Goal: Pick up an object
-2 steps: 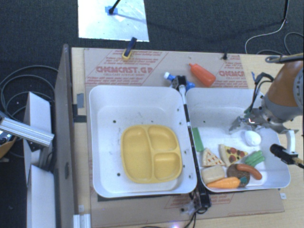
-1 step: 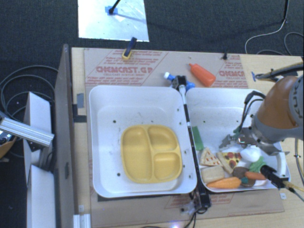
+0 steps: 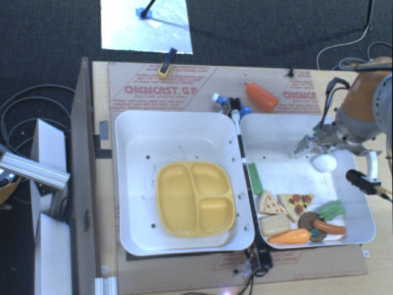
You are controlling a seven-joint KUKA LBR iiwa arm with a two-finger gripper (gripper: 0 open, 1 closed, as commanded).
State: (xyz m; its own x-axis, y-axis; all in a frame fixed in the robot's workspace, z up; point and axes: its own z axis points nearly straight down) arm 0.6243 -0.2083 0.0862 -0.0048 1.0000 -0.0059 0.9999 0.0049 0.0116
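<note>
The right bin [image 3: 276,134] holds toy food. A white egg [image 3: 324,163] lies near its far right side. My gripper [image 3: 320,144] hangs just above and behind the egg, low over the bin floor, with nothing visibly held. Along the bin's front lie two pizza slices [image 3: 296,201], a pale block [image 3: 274,224], an orange carrot [image 3: 290,236], a brown disc [image 3: 308,220], a sausage [image 3: 328,228] and a green leafy piece [image 3: 331,210]. A green strip [image 3: 255,178] rests by the left wall.
The left bin [image 3: 141,134] carries a yellow divided plate [image 3: 196,198]. An orange bottle [image 3: 262,97] and a blue-and-white item [image 3: 224,100] lie on the board behind the bins. A black part [image 3: 362,182] juts over the right bin's right rim.
</note>
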